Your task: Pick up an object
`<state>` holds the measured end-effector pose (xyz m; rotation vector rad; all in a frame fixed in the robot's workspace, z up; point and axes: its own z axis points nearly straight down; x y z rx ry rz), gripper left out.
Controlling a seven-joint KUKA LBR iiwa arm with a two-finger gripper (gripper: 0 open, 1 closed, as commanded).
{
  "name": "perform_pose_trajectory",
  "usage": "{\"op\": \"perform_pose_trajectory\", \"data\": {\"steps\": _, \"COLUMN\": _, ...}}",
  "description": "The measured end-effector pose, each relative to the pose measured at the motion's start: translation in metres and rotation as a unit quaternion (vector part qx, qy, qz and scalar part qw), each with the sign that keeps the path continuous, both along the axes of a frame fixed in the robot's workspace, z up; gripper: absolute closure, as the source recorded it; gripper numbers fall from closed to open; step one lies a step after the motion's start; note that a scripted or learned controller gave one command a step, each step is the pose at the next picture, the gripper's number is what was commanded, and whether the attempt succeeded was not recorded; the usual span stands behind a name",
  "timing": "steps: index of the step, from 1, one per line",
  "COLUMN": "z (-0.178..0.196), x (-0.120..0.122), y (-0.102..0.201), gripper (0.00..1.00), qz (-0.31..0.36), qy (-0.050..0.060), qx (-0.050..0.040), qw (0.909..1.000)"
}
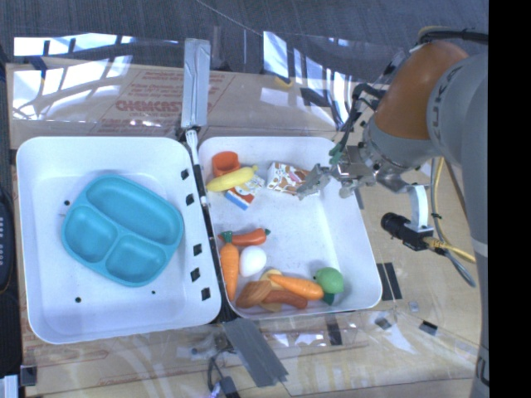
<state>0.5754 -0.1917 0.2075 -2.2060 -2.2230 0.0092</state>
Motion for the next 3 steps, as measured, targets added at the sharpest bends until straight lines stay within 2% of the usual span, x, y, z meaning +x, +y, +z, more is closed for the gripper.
{"op": "perform_pose_trajectory", "data": {"steps": 1, "z": -0.094, "x": -0.028, "y": 0.074, "gripper": 0.00, "qz": 0.001, "qy": 0.002, "qx": 0.0002, "qw": 1.0000}}
{"op": "perform_pose_trajectory", "data": {"steps": 2, "z": -0.115, "x": -0.100, "y": 0.060, "gripper": 0.00, "qz": 0.001, "qy": -0.001, "qx": 0.0002, "qw": 1.0000}}
{"op": "perform_pose_trajectory", "data": {"steps": 3, "z": -0.017, "x": -0.098, "y": 0.112, "gripper": 0.00, "qz": -0.007, "qy": -0.004, "qx": -0.0006, "qw": 1.0000}}
